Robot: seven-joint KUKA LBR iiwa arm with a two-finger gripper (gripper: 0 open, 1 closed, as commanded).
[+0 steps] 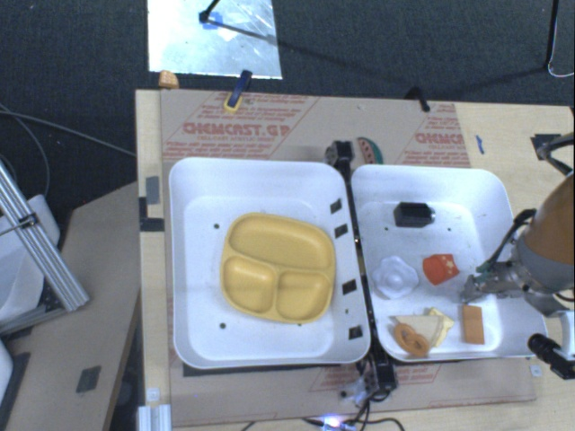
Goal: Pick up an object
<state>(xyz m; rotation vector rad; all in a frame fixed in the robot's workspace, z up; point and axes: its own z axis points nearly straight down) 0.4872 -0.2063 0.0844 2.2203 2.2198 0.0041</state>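
Gripper (476, 287) hovering in right bin (490, 187), just above tan block (473, 324) (red piece (439, 268) lying near); jaw state impossible to tell. Yellow tray (277, 266) sitting in left bin (193, 241).

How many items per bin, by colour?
Left bin:
Yellow: 1, divided plate
Right bin:
Black: 1, block
Red: 1, piece
Clear: 1, cup
Tan/orange: 2, bar and food pile
Total: 6
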